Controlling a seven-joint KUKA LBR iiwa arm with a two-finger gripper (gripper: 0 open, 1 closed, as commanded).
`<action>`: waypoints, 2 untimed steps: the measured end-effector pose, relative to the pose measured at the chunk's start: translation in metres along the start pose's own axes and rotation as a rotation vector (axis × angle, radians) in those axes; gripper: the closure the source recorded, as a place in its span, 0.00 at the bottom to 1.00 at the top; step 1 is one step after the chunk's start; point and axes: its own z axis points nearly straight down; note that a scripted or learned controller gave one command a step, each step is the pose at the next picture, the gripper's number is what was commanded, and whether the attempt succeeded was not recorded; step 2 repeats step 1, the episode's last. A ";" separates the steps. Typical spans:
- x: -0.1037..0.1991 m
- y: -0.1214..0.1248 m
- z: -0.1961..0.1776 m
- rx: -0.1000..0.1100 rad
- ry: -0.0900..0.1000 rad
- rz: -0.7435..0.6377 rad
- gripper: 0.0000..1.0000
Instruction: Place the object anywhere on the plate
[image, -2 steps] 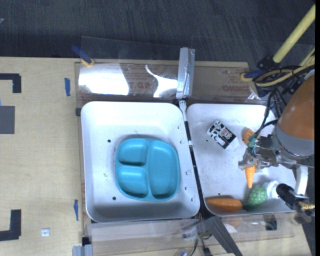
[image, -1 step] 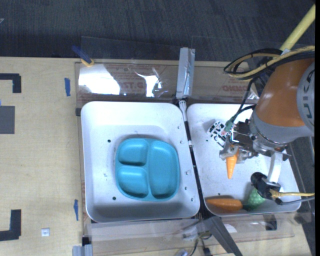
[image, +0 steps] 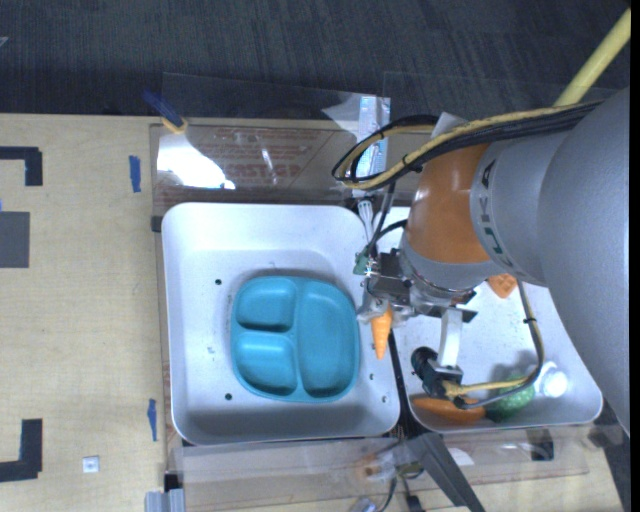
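Camera view: the pincer (image: 383, 312) hangs below the orange-banded wrist, over the seam where the two white bins meet. A small orange carrot-shaped object (image: 380, 335) shows directly beneath it, its long axis running roughly up-and-down in the picture, pointed end away from the pincer. It appears to sit between the fingers, pinched at its upper end, though the wrist hardware crowds the spot and the grip cannot be fully confirmed.

The blue plate (image: 296, 337), with three compartments, lies in the left-hand bin (image: 190, 300), just to the picture-left of the pincer and near it. The carrot tip stands just off the plate's near edge, over the bin's rim rather than over the plate.

Judgement: the coming move turns on a short travel toward picture-left, so that the object clears the rim and stands over the nearest compartment before release.

Beyond the pincer, the right-hand bin (image: 570, 345) carries other clutter.
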 end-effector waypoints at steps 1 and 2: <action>-0.002 0.001 -0.002 -0.003 0.000 0.003 0.00; -0.002 0.001 -0.002 -0.003 0.000 0.003 0.00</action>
